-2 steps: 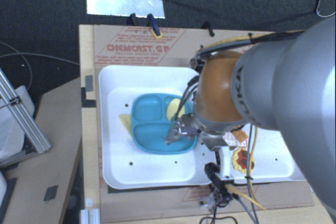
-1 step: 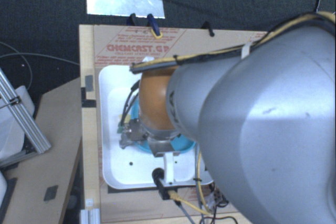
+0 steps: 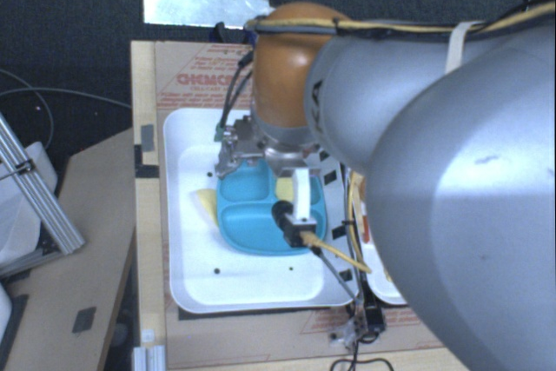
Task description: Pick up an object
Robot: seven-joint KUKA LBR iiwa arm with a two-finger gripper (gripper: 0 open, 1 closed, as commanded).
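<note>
Down low, hand (image 3: 261,159) over blue tray (image 3: 252,217)

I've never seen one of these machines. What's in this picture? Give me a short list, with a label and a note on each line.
arm: grey arm with an orange band, reaching in from the right over the left bin
left bin: shallow white bin
blue item: blue divided tray lying in the left bin, directly under the arm's wrist
yellow item: pale yellow piece at the tray's left edge
jaws: position and grip cannot be made out
right bin: mostly covered by the arm
</note>
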